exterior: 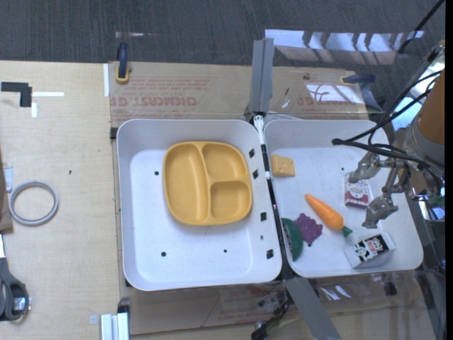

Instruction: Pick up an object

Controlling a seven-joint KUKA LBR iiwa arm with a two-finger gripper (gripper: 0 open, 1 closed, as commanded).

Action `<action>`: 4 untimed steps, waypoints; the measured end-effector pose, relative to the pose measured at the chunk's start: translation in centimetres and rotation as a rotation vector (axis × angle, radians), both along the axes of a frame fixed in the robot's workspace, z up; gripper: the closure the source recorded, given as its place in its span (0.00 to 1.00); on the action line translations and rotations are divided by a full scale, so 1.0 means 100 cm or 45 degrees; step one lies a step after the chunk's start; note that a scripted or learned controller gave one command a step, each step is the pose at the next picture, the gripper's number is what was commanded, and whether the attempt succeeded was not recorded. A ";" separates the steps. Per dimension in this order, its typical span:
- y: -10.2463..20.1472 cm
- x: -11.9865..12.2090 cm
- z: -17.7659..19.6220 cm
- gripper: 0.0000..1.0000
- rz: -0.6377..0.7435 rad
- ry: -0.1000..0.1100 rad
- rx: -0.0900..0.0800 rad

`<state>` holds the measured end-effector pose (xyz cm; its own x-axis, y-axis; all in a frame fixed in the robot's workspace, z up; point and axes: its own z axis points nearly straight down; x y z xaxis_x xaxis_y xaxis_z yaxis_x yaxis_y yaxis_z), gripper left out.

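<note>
My gripper (pixel 373 190) hangs over the right side of the right bin (pixel 333 134), its two fingers spread wide, so it is open. A small red and white packet (pixel 357 193) lies on the bin floor just left of the gap between the fingers, and nothing is held. An orange carrot (pixel 324 212) lies left of the packet. A purple grape bunch (pixel 308 227) and a green piece (pixel 293 236) sit near the bin's left wall. A yellow cheese wedge (pixel 282 166) rests further back. A black and white box (pixel 371 248) sits near the front right corner.
The left bin (pixel 141 253) holds a yellow divided plate (pixel 207 182). A grey divider post (pixel 260 76) stands behind the bins' shared wall. A tape ring (pixel 30 202) lies on the bench at far left. Black cables (pixel 382 129) run over the right bin.
</note>
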<state>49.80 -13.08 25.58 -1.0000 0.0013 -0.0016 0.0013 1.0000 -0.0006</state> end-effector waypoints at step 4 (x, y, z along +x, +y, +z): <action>0.007 0.044 -0.155 1.00 -0.931 0.000 -0.001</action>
<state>54.20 -12.40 10.08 -0.7436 0.6686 -0.0021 0.6687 0.7436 -0.0013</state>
